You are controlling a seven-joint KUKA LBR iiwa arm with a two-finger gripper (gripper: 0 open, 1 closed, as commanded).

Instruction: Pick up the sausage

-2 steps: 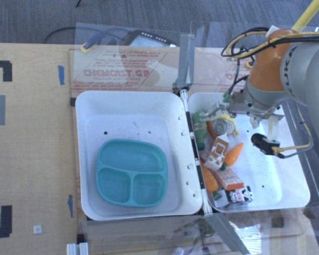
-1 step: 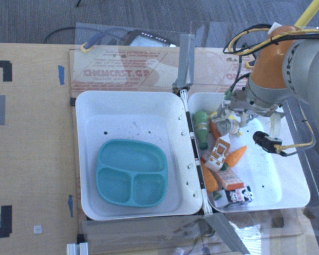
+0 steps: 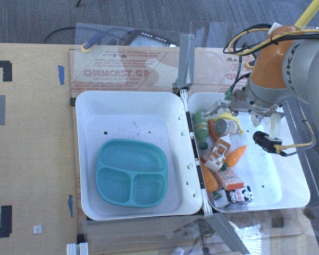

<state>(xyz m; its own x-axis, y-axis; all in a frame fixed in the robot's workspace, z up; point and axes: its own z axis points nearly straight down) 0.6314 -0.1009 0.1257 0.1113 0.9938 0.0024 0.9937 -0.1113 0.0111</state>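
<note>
From my seat I saw the right bin (image 3: 287, 190) crowded along its left side: a heap of toy food (image 3: 220, 153) ran from the back wall down to the front, pieces touching or overlapping, with an orange carrot (image 3: 235, 155) lying tilted across its middle and a small carton (image 3: 238, 194) at the front end. The bin's right half was bare floor, open from above. The arm (image 3: 287, 62) hung over the back of that bin, and its black cable (image 3: 271, 142) looped above the open floor. In the left bin (image 3: 122, 102), a teal divided plate (image 3: 131, 172) took the front, with bare floor behind it.
</note>
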